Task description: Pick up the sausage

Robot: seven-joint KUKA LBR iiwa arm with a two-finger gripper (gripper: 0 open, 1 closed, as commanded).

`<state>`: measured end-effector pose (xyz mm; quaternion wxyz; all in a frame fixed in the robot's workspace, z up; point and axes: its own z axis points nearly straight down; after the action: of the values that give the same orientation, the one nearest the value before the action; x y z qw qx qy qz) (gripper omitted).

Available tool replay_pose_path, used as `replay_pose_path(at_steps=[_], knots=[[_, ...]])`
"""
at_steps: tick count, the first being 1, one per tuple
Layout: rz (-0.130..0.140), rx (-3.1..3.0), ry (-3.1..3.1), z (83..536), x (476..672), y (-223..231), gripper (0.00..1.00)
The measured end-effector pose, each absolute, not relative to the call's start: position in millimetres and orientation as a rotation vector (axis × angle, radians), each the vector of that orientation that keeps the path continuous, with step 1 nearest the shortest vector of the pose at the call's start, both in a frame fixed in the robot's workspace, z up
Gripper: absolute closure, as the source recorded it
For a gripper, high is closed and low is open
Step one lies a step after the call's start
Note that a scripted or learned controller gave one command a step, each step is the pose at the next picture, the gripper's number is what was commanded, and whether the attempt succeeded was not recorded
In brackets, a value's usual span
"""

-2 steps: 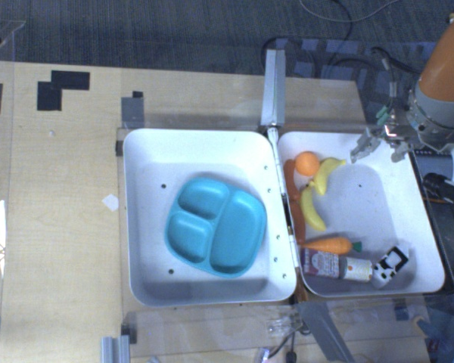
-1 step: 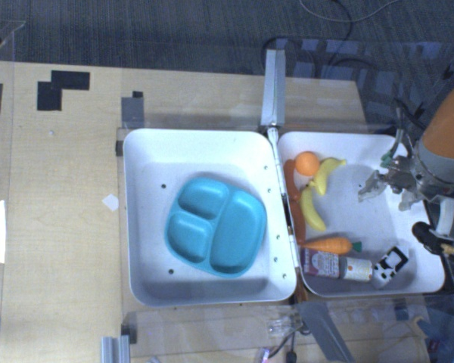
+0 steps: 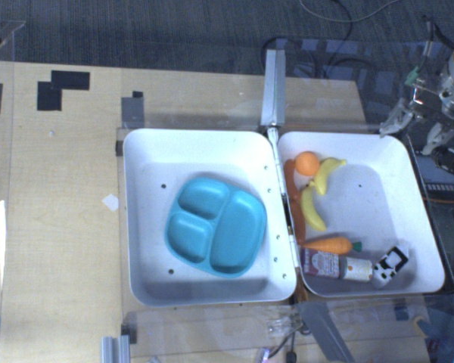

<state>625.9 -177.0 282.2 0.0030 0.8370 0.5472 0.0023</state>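
The sausage is a long reddish-brown piece lying along the left wall of the right bin, beside a yellow banana and just below an orange. My gripper hangs at the far right, above and outside the back right corner of the right bin, well away from the sausage. Its fingers stand apart with nothing between them.
In the right bin, a carrot, a dark bottle and a small black-and-white item lie near the front wall. The left bin holds a blue divided plate. A metal bar stands behind the bins.
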Motion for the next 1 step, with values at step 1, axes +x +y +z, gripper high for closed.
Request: replay_pose_path(at_steps=[1], knots=[[0.003, 2.605, 1.753, 240.2, 557.4, -145.7, 0.00]])
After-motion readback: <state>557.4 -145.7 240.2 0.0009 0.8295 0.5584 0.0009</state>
